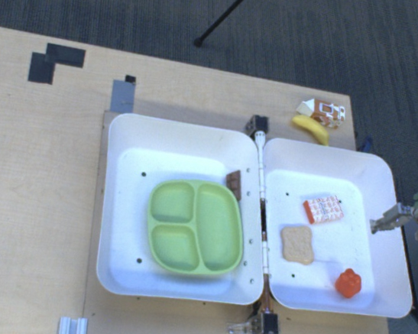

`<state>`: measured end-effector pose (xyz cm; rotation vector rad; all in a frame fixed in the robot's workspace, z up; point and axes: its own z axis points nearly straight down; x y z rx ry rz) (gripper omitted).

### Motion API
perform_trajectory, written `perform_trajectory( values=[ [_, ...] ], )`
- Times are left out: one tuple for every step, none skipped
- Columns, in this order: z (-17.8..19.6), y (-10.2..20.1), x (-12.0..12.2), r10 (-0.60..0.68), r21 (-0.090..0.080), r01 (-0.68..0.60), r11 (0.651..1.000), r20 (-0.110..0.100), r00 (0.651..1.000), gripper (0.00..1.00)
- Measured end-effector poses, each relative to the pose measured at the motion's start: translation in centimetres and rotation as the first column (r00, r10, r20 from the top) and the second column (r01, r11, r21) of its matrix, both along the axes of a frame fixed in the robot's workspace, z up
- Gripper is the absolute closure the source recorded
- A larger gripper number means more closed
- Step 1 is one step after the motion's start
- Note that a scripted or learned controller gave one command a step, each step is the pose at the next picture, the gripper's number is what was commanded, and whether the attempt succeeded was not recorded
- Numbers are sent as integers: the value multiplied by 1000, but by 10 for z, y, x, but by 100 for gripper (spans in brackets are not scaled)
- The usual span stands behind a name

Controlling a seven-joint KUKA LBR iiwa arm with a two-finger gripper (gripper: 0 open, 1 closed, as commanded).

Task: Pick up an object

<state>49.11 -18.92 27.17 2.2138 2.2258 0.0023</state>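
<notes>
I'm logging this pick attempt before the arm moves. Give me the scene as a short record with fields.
left bin: green divided plate; small brown item at the plate's far right corner
right bin: red-and-white packet, slice of toast, red toy fruit
bench behind right bin: banana, small carton
gripper: at the right bin's right rim, nothing seen between its fingers
</notes>
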Motion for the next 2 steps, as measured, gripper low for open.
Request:
perform_trajectory(
  values=[
    [-135, -3, -5, -3, 2, 3, 1000, -4, 1000, 0],
    [-185, 34, -3, -2, -1, 2, 1000, 3, 1000, 0]
  ],
)
